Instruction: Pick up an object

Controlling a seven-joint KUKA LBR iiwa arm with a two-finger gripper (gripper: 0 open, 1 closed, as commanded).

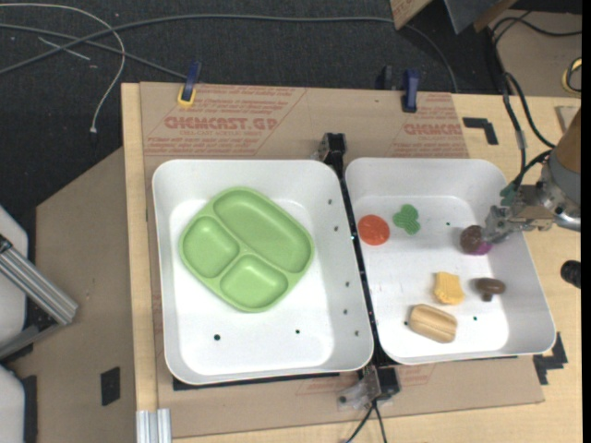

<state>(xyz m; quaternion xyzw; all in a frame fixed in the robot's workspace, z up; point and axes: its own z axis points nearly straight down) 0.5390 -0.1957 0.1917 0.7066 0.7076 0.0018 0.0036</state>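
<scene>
The right bin (pixel 517 326) holds several small items. A purplish round piece (pixel 473 240) lies near its right wall. An orange-red disc (pixel 373 231) and a small green leafy piece (pixel 406 217) lie toward the bin's left. A yellow chunk (pixel 449 288), a small dark brown piece (pixel 489 288) and a tan roll (pixel 432 322) lie at the front. My gripper (pixel 497 227) reaches in from the right, low over the bin. Its tip is right beside the purplish piece, touching or nearly so.
The left bin (pixel 185 340) holds a green divided plate (pixel 245 247). A black clamp (pixel 332 146) sits between the bins at the back. Both bins rest on a cardboard sheet (pixel 277 109) held by blue clips. Cables run along the floor at the left.
</scene>
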